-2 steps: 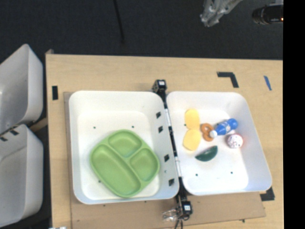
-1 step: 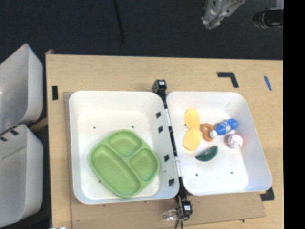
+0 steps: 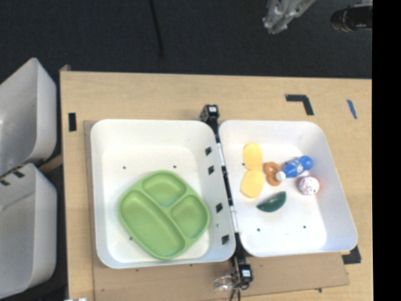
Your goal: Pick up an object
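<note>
Objects for picking lie in the right bin [image 3: 326,231], grouped in its upper-middle area. Two yellow pieces [image 3: 252,156] [image 3: 252,184] sit one above the other, near the bin's left wall. Just to their right is an orange ring-shaped item [image 3: 271,172], touching or nearly touching a blue and white bottle-like object [image 3: 296,167] that lies tilted. Below the bottle's right end sits a small white ball with reddish marks [image 3: 307,185]. A dark green curved piece [image 3: 272,202] lies below the lower yellow piece and the ring, apart from the ball.

The left bin [image 3: 100,168] holds a green divided plate [image 3: 164,214] with three compartments, lying flat in the lower centre of that bin.

The two bins sit side by side on a tan bench [image 3: 156,93], joined along a centre seam with black clips.

The gripper [image 3: 279,19] appears at the upper edge of the view, over the dark floor beyond the bench, well apart from both bins. It points downward and slightly left. It is blurred and partly cut off by the frame edge; it looks to carry nothing, though the state of the fingers cannot be determined.
</note>
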`<action>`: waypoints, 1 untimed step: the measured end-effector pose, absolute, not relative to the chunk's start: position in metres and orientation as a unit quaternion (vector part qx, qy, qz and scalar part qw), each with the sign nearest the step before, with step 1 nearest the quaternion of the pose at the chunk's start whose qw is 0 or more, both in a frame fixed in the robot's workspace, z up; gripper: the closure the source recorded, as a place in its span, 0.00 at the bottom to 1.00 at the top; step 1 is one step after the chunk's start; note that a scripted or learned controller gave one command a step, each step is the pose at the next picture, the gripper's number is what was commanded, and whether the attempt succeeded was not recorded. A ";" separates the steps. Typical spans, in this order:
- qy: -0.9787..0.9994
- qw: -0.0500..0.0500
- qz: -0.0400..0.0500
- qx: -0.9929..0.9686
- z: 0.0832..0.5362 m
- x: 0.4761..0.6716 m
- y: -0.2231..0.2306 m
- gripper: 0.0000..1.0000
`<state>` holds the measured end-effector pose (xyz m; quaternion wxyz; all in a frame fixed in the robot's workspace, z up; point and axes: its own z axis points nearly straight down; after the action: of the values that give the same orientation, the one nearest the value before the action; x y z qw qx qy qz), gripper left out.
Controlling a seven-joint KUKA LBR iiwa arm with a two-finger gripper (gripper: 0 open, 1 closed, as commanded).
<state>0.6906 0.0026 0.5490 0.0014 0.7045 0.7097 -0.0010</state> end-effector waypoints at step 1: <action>0.707 0.002 -0.001 0.707 0.544 0.685 -0.002 1.00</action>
<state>0.6855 -0.0019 0.5439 0.0016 0.7068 0.7074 -0.0010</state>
